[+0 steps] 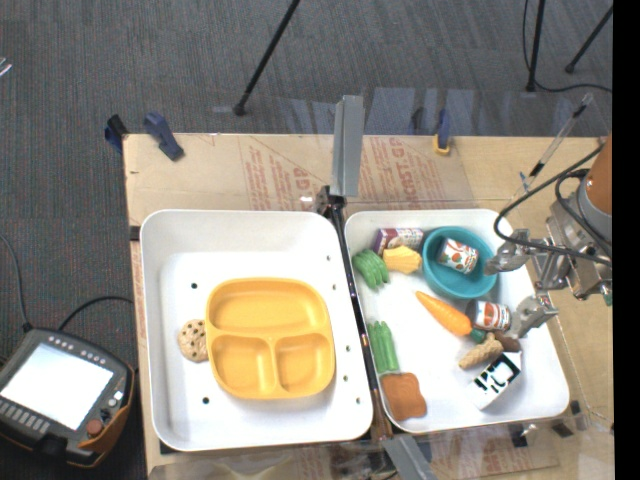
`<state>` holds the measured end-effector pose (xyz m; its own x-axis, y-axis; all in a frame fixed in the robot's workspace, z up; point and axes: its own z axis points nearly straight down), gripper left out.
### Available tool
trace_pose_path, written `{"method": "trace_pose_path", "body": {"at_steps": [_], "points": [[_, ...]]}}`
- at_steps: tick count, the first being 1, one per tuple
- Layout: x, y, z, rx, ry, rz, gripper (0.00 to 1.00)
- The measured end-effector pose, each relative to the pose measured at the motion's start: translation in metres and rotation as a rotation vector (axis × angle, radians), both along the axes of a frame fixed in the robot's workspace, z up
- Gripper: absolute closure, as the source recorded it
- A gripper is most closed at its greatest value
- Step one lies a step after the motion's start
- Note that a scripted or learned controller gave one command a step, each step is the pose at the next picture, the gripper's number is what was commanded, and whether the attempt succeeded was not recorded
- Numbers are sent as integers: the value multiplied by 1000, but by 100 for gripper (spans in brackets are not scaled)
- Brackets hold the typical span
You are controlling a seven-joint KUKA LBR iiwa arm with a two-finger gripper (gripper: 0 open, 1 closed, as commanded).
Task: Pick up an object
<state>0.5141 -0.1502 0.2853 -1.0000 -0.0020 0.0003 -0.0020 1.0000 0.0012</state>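
- We see the gripper (522, 286) over the right edge of the right bin (455, 219), its two fingers (503, 261) spread apart with nothing between them.
- One finger points toward the rim of the teal bowl (447, 277); the other sits near the small can (491, 316) just below it.
- The teal bowl stands near the far right corner of the right bin, and a red and white can (460, 257) lies inside it.
- A second labelled can (398, 238) lies on its side by the bin's far edge, left of the bowl, with a yellow piece (403, 260) just in front of it.
- A green pepper (369, 268) rests against the bin's left edge.
- We find an orange carrot (445, 314) in the middle of the bin, tilted, its tip close to the small can.
- A tan peanut-like piece (481, 353) lies near a white carton with black marks (495, 378) at the near right corner.
- A green pod (383, 346) lies along the left edge, and a brown toast-like piece (404, 396) sits at the near left corner.
- In the left bin (170, 238) a yellow divided plate (270, 336) takes the middle, and a cookie (192, 340) touches its left side.
- Both bins rest side by side on the tabletop (250, 173).
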Motion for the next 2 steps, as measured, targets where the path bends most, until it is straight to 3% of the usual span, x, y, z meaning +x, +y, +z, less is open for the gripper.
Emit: {"method": "trace_pose_path", "body": {"at_steps": [1,2], "points": [[23,-3,-174,3,14,-94,0],[21,48,-199,1,2,-99,0]]}}
